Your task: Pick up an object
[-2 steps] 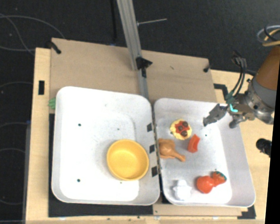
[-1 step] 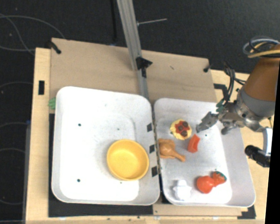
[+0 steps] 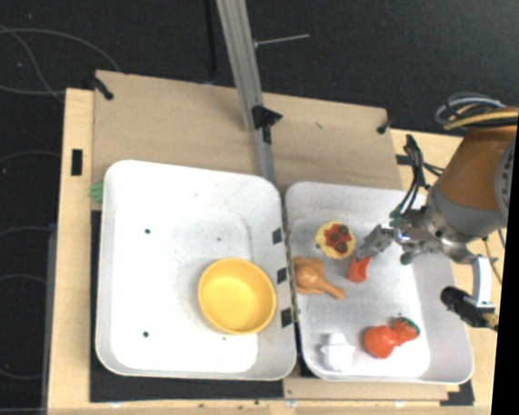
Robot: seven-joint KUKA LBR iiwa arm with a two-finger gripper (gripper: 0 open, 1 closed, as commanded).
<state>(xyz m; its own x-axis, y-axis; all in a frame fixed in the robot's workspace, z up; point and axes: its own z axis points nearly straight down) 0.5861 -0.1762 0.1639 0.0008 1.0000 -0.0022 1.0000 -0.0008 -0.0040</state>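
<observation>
My gripper (image 3: 391,249) hangs over the middle of the right bin (image 3: 446,357), its two dark fingers spread open with nothing between them. A small red piece (image 3: 357,270) lies just below the left fingertip (image 3: 372,247). Left of the gripper sits a round yellow toy with red spots (image 3: 335,239). A tan drumstick-shaped toy (image 3: 315,278) lies by the bin's left wall. Near the front are a red tomato-like toy (image 3: 384,339) and a small white object (image 3: 337,351).
A yellow bowl (image 3: 236,295) stands in the left bin (image 3: 150,210), near its front right. A metal post (image 3: 246,64) rises behind the bins. The grey and orange arm (image 3: 477,177) comes in over the right bin's far right corner.
</observation>
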